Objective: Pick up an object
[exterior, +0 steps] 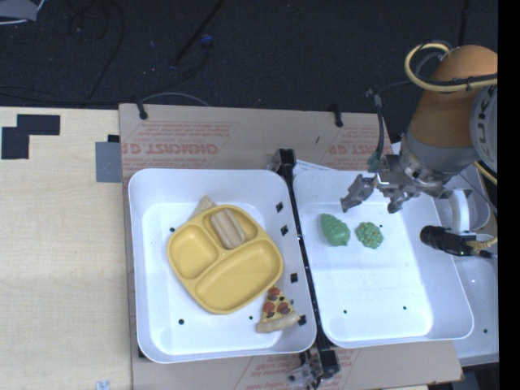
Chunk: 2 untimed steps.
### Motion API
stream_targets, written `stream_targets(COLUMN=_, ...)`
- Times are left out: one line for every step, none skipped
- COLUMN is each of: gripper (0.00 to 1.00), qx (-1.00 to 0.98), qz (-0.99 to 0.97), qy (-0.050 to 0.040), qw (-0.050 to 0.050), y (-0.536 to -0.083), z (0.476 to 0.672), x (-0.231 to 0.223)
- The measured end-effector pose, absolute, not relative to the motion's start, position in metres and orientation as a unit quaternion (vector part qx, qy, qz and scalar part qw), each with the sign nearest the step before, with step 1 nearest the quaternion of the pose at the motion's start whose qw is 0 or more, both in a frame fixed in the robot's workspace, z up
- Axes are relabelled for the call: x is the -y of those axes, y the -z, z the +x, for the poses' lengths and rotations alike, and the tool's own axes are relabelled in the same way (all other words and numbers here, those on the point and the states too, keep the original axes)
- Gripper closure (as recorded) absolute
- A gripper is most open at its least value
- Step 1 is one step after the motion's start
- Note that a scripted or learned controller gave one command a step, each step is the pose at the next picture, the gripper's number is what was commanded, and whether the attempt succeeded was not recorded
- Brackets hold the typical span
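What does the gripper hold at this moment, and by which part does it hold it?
Nothing is held. The gripper hangs open above the right bin, with no object between its fingers; the two green pieces lie on the bin floor below it.

Tray [213, 276] w/ hot dog [229, 228] in left bin [149, 258]; two veg [334, 229] in right bin [406, 299].

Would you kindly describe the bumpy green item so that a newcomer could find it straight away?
Look in the right white bin, up near the claw. Two green pieces lie side by side, apart. The bumpy green piece is the right one: rounder, smaller and knobbly like broccoli, while the leafy green piece on its left is smoother and longer.
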<state>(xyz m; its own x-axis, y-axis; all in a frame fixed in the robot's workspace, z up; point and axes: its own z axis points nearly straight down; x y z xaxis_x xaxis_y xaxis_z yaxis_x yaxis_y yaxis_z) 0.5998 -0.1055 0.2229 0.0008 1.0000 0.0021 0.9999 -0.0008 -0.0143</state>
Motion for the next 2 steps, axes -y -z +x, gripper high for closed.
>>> stream_targets(gripper=0.00, qx=0.707, qz=-0.707, qy=-0.0010, qw=0.002, y=-0.229, z=0.602, x=0.106)
stream_targets(gripper=0.00, qx=0.707, qz=-0.707, qy=-0.0023, qw=0.003, y=-0.184, z=0.606, x=0.104)
